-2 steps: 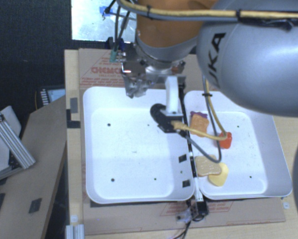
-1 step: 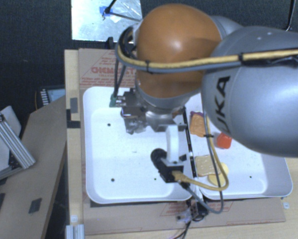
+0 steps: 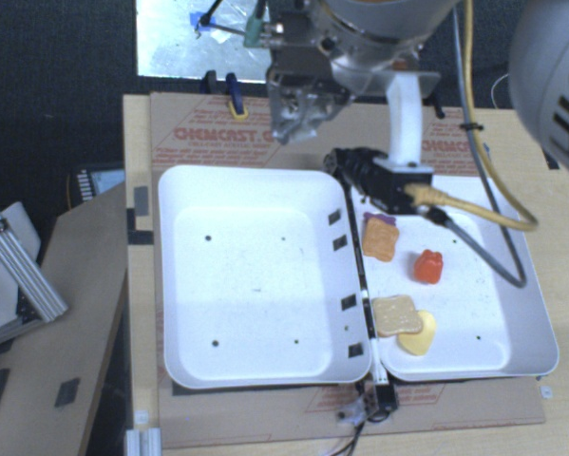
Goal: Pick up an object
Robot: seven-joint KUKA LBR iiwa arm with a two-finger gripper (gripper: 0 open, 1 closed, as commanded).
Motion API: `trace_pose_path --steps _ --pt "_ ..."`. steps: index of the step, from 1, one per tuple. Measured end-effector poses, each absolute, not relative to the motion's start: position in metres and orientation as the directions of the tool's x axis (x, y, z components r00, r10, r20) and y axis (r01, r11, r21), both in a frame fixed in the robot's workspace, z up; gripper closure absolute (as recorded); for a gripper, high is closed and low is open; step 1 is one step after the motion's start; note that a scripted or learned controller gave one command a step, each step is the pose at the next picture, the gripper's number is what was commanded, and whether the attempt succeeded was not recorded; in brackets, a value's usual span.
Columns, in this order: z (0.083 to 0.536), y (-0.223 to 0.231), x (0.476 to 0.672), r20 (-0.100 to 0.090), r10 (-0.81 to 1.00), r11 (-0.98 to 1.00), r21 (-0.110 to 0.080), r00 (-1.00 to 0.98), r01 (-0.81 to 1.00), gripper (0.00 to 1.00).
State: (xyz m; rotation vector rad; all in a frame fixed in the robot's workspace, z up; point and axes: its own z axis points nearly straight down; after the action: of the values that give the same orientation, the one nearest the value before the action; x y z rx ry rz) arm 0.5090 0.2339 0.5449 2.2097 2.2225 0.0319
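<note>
Nearer the camera and right of the metal gripper, whose opening I cannot tell, the small red plastic toy sits apart in a shallow white bin, so I would centre over it before descending.

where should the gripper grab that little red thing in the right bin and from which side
Probably across the middle of the red piece, coming straight down from above. It is small and chunky, and it lies apart from the orange piece and the toast-like slice, with bare floor of the right bin all round it.
</note>
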Motion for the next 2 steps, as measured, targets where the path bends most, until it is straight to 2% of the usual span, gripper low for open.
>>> trace_pose_path --steps 1,2 --pt "0.534 0.233 0.603 0.0 1.0 -0.001 0.005 0.001 1.0 1.0" --pt "0.536 0.179 0.537 0.001 1.0 -0.001 0.001 0.001 1.0 1.0"
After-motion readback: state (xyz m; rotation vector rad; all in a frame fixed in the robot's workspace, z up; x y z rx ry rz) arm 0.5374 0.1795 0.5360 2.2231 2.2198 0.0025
